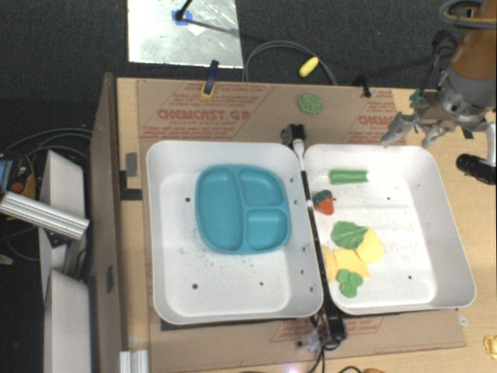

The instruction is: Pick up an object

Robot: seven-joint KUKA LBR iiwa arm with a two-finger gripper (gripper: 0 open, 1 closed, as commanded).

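Two white bins sit side by side. The left bin [175,286] holds a blue divided plate [241,209]. The right bin [443,231] holds a green stick [348,176], a red piece [324,204], a green leaf [349,234] on yellow pieces [370,249], and a small green cluster [349,284]. The gripper [415,133] hovers above the right bin's far edge, fingers spread, holding nothing.

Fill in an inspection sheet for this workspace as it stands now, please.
Surface: bench of brown board bearing two white bins, left bin, right bin.
Job's things: in the right bin, a green stick, red piece, green leaf, yellow pieces, small green piece.
Clutter: blue divided plate in the left bin; green disc on the board.
Grippers: gripper above the right bin's far edge, holding nothing.
Cables: grey loop behind the bench.
Surroundings: metal sheet on dark floor.
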